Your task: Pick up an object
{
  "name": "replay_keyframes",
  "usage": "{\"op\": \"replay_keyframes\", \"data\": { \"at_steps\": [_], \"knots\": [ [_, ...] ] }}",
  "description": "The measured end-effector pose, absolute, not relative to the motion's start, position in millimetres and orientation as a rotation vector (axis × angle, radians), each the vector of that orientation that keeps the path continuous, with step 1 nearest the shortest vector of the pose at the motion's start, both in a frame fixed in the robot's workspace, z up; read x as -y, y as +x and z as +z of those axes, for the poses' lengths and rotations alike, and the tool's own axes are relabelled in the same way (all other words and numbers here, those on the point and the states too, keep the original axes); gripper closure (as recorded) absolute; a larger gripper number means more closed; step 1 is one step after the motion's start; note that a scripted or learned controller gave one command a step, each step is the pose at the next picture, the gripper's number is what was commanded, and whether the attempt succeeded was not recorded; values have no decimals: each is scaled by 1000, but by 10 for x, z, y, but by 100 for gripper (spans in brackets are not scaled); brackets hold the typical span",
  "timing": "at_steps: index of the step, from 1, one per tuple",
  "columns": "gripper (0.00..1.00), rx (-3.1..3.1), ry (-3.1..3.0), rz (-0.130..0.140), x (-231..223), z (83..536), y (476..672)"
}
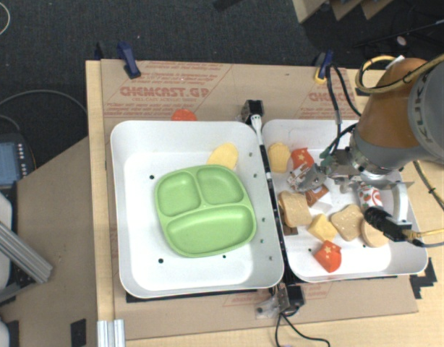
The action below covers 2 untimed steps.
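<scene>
**Gripper low in the right bin, food pieces just below and left of it**

In the left half of the frame the left bin [128, 194] holds a green divided plate [205, 210] in its middle. A pale yellow piece [223, 155] lies just above the plate's upper right corner, apart from the rest.

Going right, past the wall shared by the two bins, the right bin [352, 270] has the crowd of small food items. A yellow piece [279, 157] lies near its upper left. Below it a tan bread-like piece [295, 210] rests close to the left wall, then a yellow wedge [322, 228], a second tan piece [346, 221] and a red piece [328, 256] near the bottom edge.

The gripper [314, 182] is at the centre of this bin, under the grey and orange arm [390, 118] that comes in from the right of the frame. It seems to be among red and white items [302, 157], but metal parts and objects mix there, so I cannot tell how its fingers stand or whether anything is between them.

The relation that matters, in my judgement: the nearest clear candidate, the tan bread-like piece, lies just below and a little left of the gripper, with its long side running roughly up and down the frame.
</scene>
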<state>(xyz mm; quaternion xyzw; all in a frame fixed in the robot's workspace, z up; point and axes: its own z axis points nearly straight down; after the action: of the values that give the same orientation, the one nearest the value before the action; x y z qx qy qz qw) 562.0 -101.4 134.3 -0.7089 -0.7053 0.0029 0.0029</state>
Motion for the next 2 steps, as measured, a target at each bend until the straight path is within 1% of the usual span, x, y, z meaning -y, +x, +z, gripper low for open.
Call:
{"op": "replay_keyframes", "data": {
  "at_steps": [1,2],
  "knots": [
    [0,2224,-2220,-2,1067,833,5949],
    [100,2226,-2225,-8,1068,978,5957]
  ]
}}
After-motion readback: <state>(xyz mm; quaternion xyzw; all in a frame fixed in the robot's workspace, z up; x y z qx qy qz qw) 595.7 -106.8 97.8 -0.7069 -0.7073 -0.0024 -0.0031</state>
